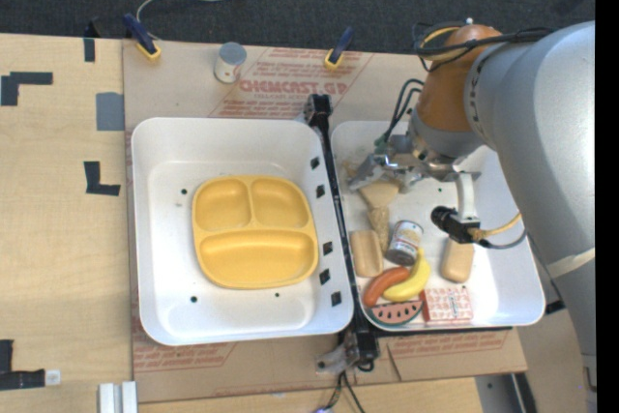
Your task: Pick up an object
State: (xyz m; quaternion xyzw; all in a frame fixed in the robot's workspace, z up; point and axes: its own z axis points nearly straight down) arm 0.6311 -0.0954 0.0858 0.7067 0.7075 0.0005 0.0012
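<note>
Fingers [360, 175] of the gripper [375, 167] look parted to us, with nothing between them. They hang low over the upper left corner of the right bin [503, 278].

The grey arm [546, 140] reaches in from the right and covers much of that bin's far side. The left bin [145, 208] holds a yellow divided plate [256, 232], lying flat near its middle, well apart from the gripper.

We judge the step in hand to be the approach and the closing on a piece. The nearest candidate is the tan block [378, 194], which lies just below the fingertips and close to the wall between the bins. To do this well, we would come down straight over the block and keep the jaws astride its narrower sides. We would also stay clear of the dividing wall, since a finger could catch on it.

The block is small, pale tan and roughly wedge-shaped. It lies flat on the bin floor with a little free space around it. That should make it easier to take than the crowded pieces nearer the front.

Those pieces are a tan wafer [365, 253], a small can [404, 242] and a banana [417, 280], which touch or nearly touch one another.
</note>
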